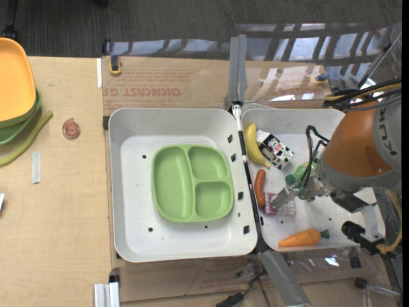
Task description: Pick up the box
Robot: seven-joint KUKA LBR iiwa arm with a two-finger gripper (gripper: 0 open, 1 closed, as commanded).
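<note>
We see the arm's jaws [285, 201] low in the right bin [332, 115], beside the box [276, 150]; whether they grip, we cannot tell.

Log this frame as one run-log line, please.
stage: reaching | gripper: low in right bin, over small pink item | box: beside banana, not held | left bin: green tray

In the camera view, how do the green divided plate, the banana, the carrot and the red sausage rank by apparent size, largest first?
1. Green divided plate, by far the largest.
2. Banana and carrot: they look about alike in length, so I do not rank them.
3. Red sausage, the smallest.
</note>
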